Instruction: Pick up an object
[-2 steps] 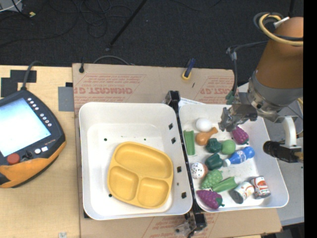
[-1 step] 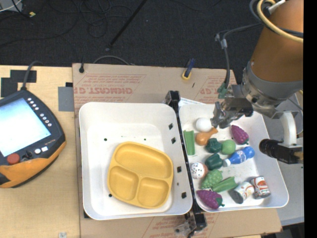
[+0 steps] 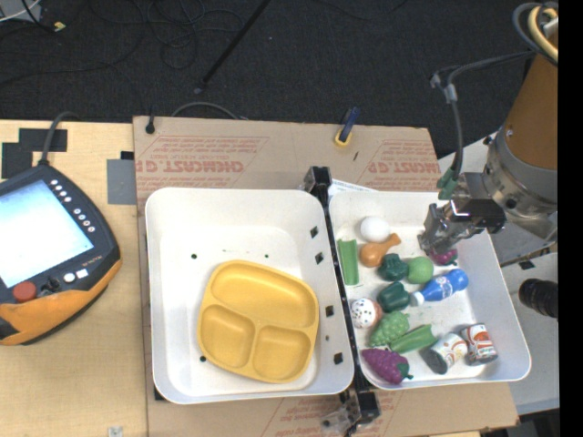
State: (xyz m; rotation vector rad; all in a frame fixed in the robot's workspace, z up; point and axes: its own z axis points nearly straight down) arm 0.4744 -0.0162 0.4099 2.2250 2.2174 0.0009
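Red block lettering is showing on the flat brown cardboard sheet (image 3: 273,157) lying under the two white bins. Seen from this camera it is appearing upside down and reversed, in two places along the sheet's far strip: one print above the left bin, reading something like "CHEMCOAST", though the last letters are staying uncertain, and a shorter fragment further right, cut off and too partial to read. More red print is peeking out at the sheet's near edge, too small to make out. The small red-and-white can (image 3: 480,343) is carrying a label whose words are too tiny to read.
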